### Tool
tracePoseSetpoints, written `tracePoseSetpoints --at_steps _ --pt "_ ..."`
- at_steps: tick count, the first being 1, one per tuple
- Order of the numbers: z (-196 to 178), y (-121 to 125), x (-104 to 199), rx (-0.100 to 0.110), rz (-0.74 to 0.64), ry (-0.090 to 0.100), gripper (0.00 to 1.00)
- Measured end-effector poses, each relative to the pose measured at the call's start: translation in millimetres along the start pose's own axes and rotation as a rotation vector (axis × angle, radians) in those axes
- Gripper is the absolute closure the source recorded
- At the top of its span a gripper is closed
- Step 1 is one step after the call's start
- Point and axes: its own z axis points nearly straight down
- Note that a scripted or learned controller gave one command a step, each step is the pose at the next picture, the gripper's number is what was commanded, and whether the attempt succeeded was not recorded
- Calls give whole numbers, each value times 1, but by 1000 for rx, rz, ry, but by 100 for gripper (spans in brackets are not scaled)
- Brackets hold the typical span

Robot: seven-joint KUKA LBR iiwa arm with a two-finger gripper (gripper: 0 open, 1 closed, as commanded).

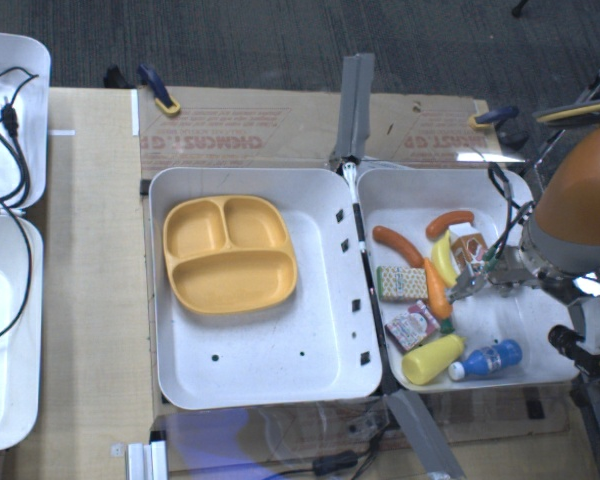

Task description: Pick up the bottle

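Blue and clear, the bottle (487, 360) lies on its side at the near edge of the right bin (565, 363), white cap pointing toward a yellow squeeze container (432, 359) that it nearly touches. Nothing grips it, so the pick is not yet done and, by my reading, the whole grasp and lift remain. Just behind sit a small red packet (411, 325) and a cracker box (402, 283). Farther in, the claw (470, 284) hovers over a carrot (437, 290) and a banana (442, 260), beside a carton (468, 249); whether it is wide or narrow I cannot tell. Two sausages (398, 245) lie beyond. Across the divider, the left bin (265, 368) carries an orange sectioned plate (229, 253).
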Motion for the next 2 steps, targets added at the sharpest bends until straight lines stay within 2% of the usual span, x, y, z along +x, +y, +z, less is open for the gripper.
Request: tracePoseSetpoints --at_steps 1,2 --pt "9 -37 -39 0 -136 1 0" --pt "40 -38 -64 1 -344 6 0"
